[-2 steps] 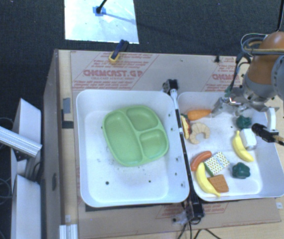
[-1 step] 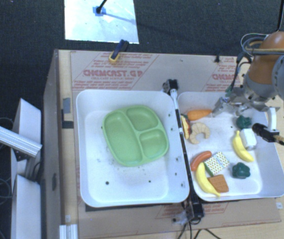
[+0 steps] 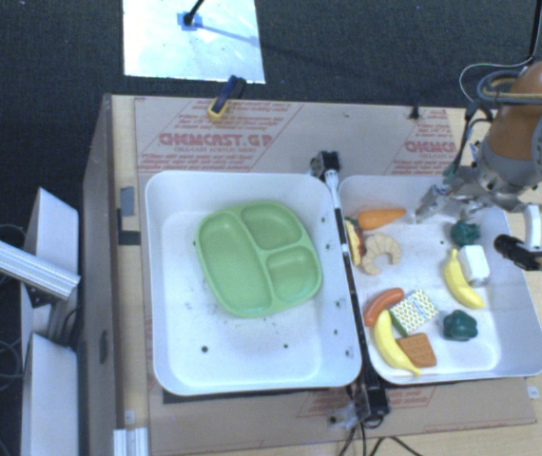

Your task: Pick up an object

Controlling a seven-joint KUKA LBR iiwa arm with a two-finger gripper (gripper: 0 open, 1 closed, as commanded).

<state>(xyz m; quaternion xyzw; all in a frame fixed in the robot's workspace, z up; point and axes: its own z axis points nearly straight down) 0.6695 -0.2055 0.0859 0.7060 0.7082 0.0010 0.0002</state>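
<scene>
Grey arm with an orange band (image 3: 537, 84) reaches in from the right, wrist over the upper part of the right-hand shallow white bin (image 3: 523, 354). Two-finger gripper (image 3: 454, 200) hangs low there, metal parts splayed toward the left — whether it is open or closed cannot be told from this view, and nothing is visibly held.

Task names no particular object, so the nearest candidates matter. Dark green rounded toy vegetable (image 3: 465, 232) sits just below the gripper, almost under it. Orange plastic carrot (image 3: 381, 218) lies to the gripper's left, near — long axis roughly left-right, tip toward the bin's divider side. Tan curled croissant-like toy (image 3: 381, 251) is just below the carrot.

Further down the bin: yellow plastic banana (image 3: 461, 285) with a white block (image 3: 474, 262) touching it, long axis running up-down; second dark green lump (image 3: 459, 326); red sausage-shaped toy (image 3: 383, 304); checkered green-white block (image 3: 414, 310); second yellow banana (image 3: 389, 343).

Left-hand white bin (image 3: 181, 369) carries a light green compartment tray (image 3: 257, 257) — well apart from the gripper.

Judgement: the shortest move is a small drop onto the dark green vegetable; the carrot needs a leftward shift and jaws closing across its long axis.
</scene>
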